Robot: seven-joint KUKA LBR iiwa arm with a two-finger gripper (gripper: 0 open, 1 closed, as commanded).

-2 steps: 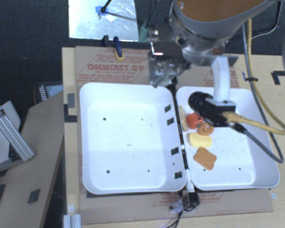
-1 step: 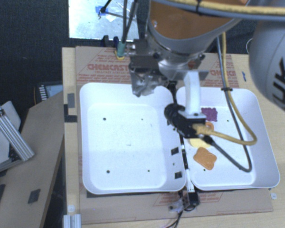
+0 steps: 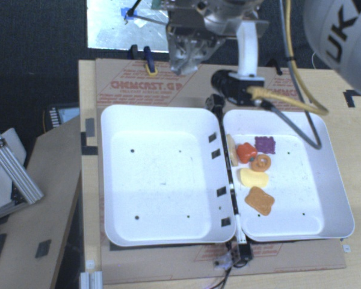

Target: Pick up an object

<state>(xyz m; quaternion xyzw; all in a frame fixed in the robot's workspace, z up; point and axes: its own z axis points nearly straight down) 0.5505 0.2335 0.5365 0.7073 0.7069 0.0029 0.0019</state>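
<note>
Above the bins' far edge we find the gripper (image 3: pixel 183 56) raised, its grip state unreadable, toys (image 3: pixel 255 172) untouched in the right bin (image 3: pixel 325 179); we judge approach pending: traverse, then descend.

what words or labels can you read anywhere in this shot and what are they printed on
"CHEMCAST GP" in red, on the brown sheet beneath the bins, above the left bin.
"UKA", the visible part of a brand name, in black on the grey arm at top right.
More red print on the sheet above the right bin and along the sheet's front edge: too small and blurred to read.
The food pieces carry no text.
</note>
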